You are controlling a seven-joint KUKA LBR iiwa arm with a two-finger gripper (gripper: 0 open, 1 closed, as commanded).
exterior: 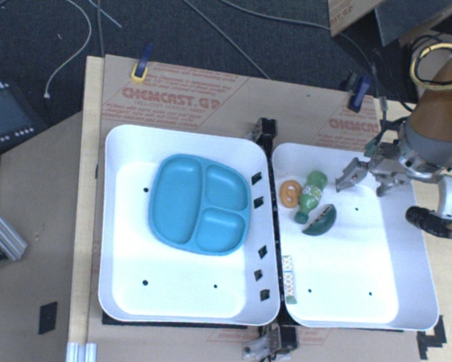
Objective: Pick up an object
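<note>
Arm (445, 104): grey with orange band, reaching in from the right over the far corner of the right bin.
End effector (370, 178): two fingers spread apart, nothing between them; poised above the far part of the right bin, just right of the small items.
Right bin (378, 266): shallow, white, holding three small items grouped near its far left.
Orange round item (290, 193): nearest the divider between the bins.
Green bottle-like item (312, 192): just right of the orange one, lying lengthwise, touching or nearly so.
Dark green wedge (320, 219): at the near end of the green item, close against it.
Left bin (123, 229): shallow, white, holding a blue tray.
Blue tray (200, 204): three compartments, flat on the bin floor, toward the far half.
Bench (179, 98): brown board with red lettering beneath both bins.
</note>
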